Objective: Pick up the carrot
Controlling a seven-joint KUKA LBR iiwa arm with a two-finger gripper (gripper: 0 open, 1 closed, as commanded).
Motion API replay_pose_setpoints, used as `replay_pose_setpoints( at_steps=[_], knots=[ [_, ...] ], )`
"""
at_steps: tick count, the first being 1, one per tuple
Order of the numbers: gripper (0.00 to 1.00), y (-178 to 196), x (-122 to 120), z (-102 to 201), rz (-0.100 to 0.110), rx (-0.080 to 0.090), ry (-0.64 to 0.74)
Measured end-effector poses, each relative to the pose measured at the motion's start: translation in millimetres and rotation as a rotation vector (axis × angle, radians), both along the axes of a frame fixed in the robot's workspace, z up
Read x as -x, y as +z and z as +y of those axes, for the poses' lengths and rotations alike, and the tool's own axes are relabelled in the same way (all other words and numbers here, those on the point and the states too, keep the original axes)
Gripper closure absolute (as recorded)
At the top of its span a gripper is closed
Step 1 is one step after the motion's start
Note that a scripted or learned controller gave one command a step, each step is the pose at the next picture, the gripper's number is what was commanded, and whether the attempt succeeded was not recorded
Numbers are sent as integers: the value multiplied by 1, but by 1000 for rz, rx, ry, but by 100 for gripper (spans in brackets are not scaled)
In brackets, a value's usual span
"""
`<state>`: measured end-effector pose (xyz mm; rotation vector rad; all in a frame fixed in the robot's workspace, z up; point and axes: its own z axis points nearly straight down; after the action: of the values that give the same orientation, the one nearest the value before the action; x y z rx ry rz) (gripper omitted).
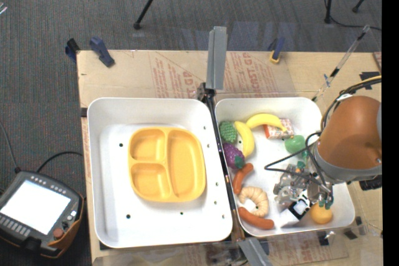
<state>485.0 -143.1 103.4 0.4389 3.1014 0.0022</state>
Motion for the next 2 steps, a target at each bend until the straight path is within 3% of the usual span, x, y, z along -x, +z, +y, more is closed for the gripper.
replay_pose_setpoints(
  at_steps=[1, 2],
  knots=[
    [100, 70, -93, -25, -2, 1, -85],
    [100, 33, 8, -70, 11, -1, 137]
  ],
)
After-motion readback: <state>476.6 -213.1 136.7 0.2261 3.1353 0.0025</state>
